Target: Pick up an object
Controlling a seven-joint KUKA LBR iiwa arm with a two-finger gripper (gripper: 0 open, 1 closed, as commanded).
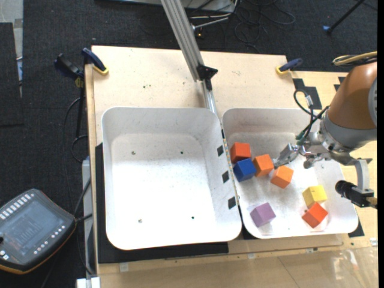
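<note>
Several blocks lie in the right bin. An orange block, a blue block and a second orange block cluster by the bin's left wall. A third orange block sits just right of them. A yellow block, a red-orange block and a purple block lie nearer the front. My gripper hangs low over the bin, just above and right of the two middle orange blocks. Nothing shows held in it.
The left bin stands beside the right one, their walls touching. A slanted metal rail runs down to the bins' back edge. A grey pendant lies on the floor at the left. Clamps grip the bench's back corners.
</note>
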